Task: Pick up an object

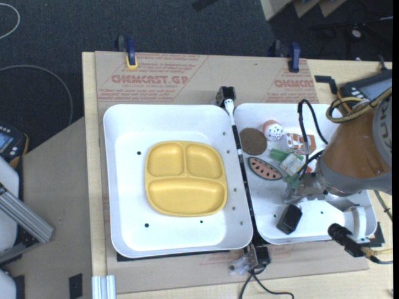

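1. Gripper sits low in the right bin; finger state cannot be determined.
2. Black block lies just below it; watermelon slice lies left of it.

arm enters from the right edge of the frame, mid-height. broad orange band fills the right-centre, with grey housing above it at the upper right and a grey wrist section below and left of the band. black cables loop off the top of the arm and down its left side. gripper sits at the lower left end of the wrist, right-centre of frame, pointing down and to the left. its tips are dark and tangled with cabling, too cluttered to read.
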`<state>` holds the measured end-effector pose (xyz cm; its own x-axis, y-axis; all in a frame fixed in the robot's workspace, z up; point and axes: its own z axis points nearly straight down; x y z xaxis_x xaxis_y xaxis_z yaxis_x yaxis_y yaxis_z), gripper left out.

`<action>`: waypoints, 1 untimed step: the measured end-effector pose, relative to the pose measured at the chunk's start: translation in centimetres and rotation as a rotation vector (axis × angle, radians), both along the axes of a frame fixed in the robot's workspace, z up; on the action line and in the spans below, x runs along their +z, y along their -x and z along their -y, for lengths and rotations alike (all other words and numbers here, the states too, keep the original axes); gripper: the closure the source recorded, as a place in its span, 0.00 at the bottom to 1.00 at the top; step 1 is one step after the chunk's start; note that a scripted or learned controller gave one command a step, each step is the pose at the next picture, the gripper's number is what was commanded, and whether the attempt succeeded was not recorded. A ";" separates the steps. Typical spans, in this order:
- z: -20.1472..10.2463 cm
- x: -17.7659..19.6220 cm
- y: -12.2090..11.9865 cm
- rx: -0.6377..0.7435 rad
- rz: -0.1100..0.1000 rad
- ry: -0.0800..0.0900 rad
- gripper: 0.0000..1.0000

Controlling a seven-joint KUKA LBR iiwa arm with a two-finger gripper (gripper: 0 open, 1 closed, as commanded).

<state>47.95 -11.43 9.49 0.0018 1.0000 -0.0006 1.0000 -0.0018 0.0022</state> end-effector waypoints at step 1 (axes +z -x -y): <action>-11.4 9.5 -1.9 0.017 0.009 -0.006 1.00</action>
<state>49.87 -0.07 18.97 -0.0150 0.9999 0.0051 0.9998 0.0150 0.0111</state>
